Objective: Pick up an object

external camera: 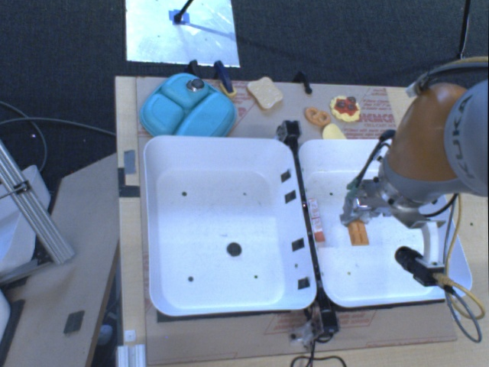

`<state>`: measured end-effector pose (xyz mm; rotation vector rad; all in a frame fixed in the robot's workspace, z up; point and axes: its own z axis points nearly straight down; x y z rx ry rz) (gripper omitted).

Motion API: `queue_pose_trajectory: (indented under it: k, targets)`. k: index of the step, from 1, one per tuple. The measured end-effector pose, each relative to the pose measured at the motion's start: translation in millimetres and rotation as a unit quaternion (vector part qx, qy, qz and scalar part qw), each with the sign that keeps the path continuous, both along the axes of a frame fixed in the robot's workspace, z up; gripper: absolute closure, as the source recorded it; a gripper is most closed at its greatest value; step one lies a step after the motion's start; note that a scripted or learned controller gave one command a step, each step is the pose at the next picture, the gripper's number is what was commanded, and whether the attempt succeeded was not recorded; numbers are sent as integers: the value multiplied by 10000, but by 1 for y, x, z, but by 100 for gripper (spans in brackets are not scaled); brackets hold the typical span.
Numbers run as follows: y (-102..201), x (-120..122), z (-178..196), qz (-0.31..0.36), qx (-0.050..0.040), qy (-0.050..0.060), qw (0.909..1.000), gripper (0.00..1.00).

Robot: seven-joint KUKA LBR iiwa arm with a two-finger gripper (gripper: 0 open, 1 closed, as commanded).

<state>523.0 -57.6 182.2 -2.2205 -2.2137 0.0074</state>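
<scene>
My gripper [357, 209] sat low in the right bin [382, 289], centre-right of the frame, with the wrist and orange band [428, 132] above it toward the right edge. I could not tell from this angle whether my jaws were spread or pressed together; the wrist body hid most of them. Directly below the gripper, an orange block [358, 235] lay on the bin floor, close to the tip, though contact was unclear. A small reddish piece [318, 235] lay near the left wall of the same bin, beside the divider. The left bin [221, 155] held a dark round disc [234, 249] near its middle. On the cardboard above the bins: a blue sectioned plate [187, 107] at upper left, a toast slice [265, 93], a pretzel [316, 116], a small pizza-like toy [345, 108], and a pale yellow piece [333, 132] at the right bin's top rim.
</scene>
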Motion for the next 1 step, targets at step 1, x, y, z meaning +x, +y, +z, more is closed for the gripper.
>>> queue_pose_trajectory:
  k: [1]
  targets:
    - [82,-4,108,75,7,-95,9999,100]
